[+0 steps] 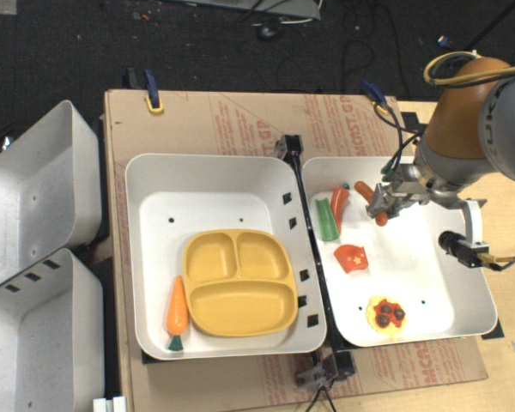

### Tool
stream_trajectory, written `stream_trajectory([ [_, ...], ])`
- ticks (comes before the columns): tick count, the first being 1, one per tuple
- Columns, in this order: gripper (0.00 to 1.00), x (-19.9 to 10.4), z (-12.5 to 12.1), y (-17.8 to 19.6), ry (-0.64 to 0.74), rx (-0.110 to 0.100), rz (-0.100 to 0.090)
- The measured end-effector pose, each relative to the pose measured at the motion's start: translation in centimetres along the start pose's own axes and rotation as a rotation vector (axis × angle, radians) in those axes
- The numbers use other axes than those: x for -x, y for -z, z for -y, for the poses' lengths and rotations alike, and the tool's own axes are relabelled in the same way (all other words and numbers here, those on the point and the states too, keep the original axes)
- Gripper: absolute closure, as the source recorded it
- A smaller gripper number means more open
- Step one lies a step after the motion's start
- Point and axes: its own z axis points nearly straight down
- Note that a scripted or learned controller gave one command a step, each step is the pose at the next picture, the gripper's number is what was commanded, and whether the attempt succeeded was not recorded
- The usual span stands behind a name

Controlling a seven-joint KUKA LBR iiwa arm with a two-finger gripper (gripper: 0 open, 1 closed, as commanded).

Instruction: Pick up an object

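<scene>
The grey two-finger gripper [384, 202] hangs over the far part of the right white bin [472, 316], and a small orange-red sausage-shaped piece [377, 213] sits at its tip; whether it is pinched or merely under the claw I cannot tell, nor how wide the claw stands. The piece is short and rounded, its long axis running from far-left to near-right. Just left of it lie a red pepper-like piece [339, 204] and a green stick [327, 220]; nearer, a red wedge [351, 257] and a yellow disc with dark berries [386, 313]. The left bin [146, 256] holds a yellow divided plate [240, 283] and an orange carrot [178, 307].
</scene>
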Motion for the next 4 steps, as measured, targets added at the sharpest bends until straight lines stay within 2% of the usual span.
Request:
stream_trajectory([
  [1,1.0,0.9,0.1,5.8,-0.003,0.001,0.001],
  [2,1.0,1.0,0.0,9.9,0.0,0.0,0.001],
  [3,1.0,-4.5,1.5,8.5,0.004,-0.007,-0.002],
  [4,1.0,-10.0,3.5,9.0,0.004,-0.007,-0.002],
])
